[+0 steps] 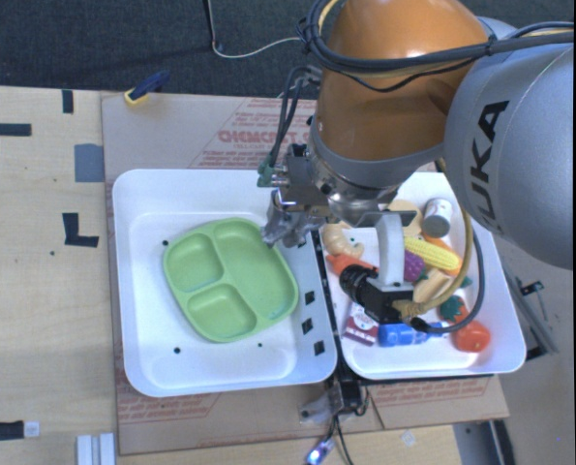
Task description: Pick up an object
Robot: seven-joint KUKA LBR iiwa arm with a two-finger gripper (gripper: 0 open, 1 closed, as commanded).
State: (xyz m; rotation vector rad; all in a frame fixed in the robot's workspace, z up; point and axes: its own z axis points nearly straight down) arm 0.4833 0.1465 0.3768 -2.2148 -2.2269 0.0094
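Tray (231, 279), green and three-compartment, lies flat in left bin (133, 260), filling its middle; long axis runs from the bin's far-left toward its near-right corner. Gripper (289, 223) hangs over the tray's far-right corner, by the divide between bins; whether it is released or clenched cannot be told, as the wrist hides it. Right bin (505, 352) holds a jumble near its left wall: corn cob (433, 254), blue block (398, 334), orange ball (472, 337).
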